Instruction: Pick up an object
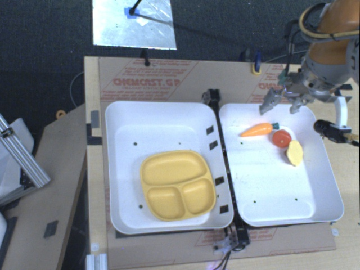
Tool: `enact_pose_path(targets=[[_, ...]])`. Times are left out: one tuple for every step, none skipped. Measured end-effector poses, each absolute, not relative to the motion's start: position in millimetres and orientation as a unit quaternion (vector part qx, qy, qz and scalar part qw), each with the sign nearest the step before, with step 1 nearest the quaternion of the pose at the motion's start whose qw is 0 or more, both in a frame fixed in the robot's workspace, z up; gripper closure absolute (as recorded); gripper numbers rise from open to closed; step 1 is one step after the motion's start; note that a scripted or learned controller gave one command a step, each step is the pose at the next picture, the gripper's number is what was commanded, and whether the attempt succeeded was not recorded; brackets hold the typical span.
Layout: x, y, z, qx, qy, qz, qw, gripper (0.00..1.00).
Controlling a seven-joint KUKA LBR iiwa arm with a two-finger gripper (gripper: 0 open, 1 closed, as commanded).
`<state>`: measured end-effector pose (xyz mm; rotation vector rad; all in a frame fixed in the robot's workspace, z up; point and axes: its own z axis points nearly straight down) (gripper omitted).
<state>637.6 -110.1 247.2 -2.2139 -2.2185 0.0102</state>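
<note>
1. Claw (283, 102) hangs spread wide, gripping nothing, above your right bin's (315, 207) far rim.
2. Carrot (256, 130), tomato (282, 138) and yellow piece (295, 152) cluster just below it, so your nearest target.

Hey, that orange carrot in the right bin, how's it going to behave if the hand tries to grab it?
The carrot looks like smooth molded plastic, so probably stiff, light and a bit slippery. Its round tapered body may roll or pivot if nudged. The tomato sits close by its green end, so it could get bumped.

— What are you reading on the cardboard sheet (163, 77) under the bins?
— Red print is showing "CHEMCAST GP" above the left bin (121, 151); you're seeing more red print elsewhere, too small to read.
</note>
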Motion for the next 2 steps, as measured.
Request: enact_pose_path(targets=[[639.7, -109.9, 254.4, -0.706, -0.709, -0.0004, -0.001, 0.0], [641.3, -117.3, 195.3, -0.707, -0.708, 0.001, 0.001, 0.0]])
